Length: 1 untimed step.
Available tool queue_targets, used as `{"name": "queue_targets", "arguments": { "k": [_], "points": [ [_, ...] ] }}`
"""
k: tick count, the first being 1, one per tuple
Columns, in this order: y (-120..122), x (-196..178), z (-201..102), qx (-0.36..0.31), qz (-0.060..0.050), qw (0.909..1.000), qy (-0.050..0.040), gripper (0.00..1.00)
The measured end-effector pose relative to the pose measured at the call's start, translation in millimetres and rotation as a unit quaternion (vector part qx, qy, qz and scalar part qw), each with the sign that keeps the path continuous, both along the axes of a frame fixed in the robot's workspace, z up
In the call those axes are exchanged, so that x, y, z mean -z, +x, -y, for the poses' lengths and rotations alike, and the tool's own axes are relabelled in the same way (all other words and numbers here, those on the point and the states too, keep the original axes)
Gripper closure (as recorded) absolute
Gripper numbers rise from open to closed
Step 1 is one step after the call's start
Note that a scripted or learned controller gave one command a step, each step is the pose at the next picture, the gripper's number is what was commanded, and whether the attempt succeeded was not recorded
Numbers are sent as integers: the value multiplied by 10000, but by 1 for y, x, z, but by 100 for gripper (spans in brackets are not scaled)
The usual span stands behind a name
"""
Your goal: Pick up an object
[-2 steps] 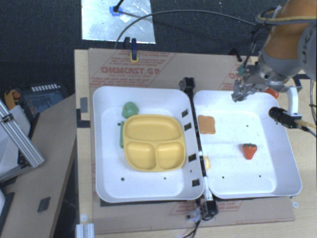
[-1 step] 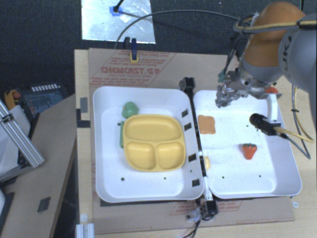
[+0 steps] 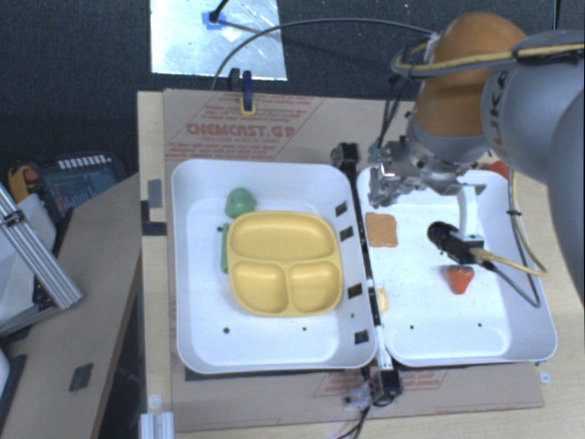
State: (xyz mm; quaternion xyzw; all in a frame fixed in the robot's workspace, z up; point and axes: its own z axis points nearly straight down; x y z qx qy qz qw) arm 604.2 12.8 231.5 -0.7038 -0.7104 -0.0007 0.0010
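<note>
Tan flat square piece [image 3: 381,230] lies flat in the right bin [image 3: 457,337], far-left part of the floor, just beside the divider between the bins.

Tool [image 3: 388,188] sits just on the far side of that piece, over the same corner of the bin and very close to it. Contact can't be confirmed. Open or closed: cannot tell from this angle, and cannot tell if it has hold of anything.

Red-orange piece [image 3: 460,281] is also in the right bin, mid-floor, to the right of and nearer than the tan square, well apart from it. Small yellow piece [image 3: 380,301] sits at the left wall of the right bin, nearer than the tan square.

Left bin [image 3: 196,337] holds a yellow three-compartment tray [image 3: 283,262], roughly centred. A green item [image 3: 240,201] shows at the tray's far-left edge, touching it and partly hidden by it.

Arm [image 3: 539,99] comes in from the right, orange band [image 3: 466,71] above the far side of the right bin.

Both bins rest on a printed cardboard sheet [image 3: 274,117] on the counter [image 3: 101,273].
</note>
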Motion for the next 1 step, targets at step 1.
{"name": "queue_targets", "arguments": {
  "k": [1],
  "points": [
    [-9,11,-53,-1,2,10000,1,100]
  ]
}}
